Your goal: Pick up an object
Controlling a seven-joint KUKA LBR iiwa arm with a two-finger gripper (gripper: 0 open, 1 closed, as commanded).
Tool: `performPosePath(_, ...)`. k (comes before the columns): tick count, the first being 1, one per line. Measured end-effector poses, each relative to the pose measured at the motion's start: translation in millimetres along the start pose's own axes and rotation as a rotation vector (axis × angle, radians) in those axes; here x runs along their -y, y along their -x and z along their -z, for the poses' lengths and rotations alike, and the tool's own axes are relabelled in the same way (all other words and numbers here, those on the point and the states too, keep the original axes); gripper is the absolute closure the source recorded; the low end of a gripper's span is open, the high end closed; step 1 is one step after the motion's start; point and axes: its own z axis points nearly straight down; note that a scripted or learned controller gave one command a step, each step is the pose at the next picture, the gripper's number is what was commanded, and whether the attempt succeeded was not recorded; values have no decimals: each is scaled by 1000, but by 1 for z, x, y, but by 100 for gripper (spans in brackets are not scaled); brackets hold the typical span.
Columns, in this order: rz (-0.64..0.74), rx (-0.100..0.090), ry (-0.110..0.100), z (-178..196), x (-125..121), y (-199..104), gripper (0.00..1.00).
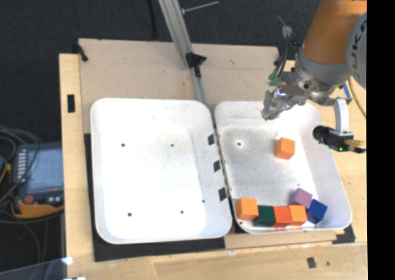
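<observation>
My gripper (271, 111) hangs over the far edge of the right bin (262, 168), with nothing seen between its fingers. An orange cube (284, 148) lies alone in the middle of that bin, below and a little right of the gripper. Along the bin's near wall sit several blocks: an orange one (247, 207), a dark green one (266, 214), a red-orange one (282, 214), another orange one (297, 213), a purple one (302, 197) and a blue one (316, 210).
The left bin (151, 168) lies beside the right one, with black clips (216, 164) along the shared edge. A slanted metal rail (179, 32) rises behind the bins. A control pendant (37, 180) rests off the bench's left side.
</observation>
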Motion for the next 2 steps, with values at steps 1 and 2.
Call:
performPosePath(1,0,0,1,-5,0,-54,100)
performPosePath(2,0,0,-1,-26,0,-103,100)
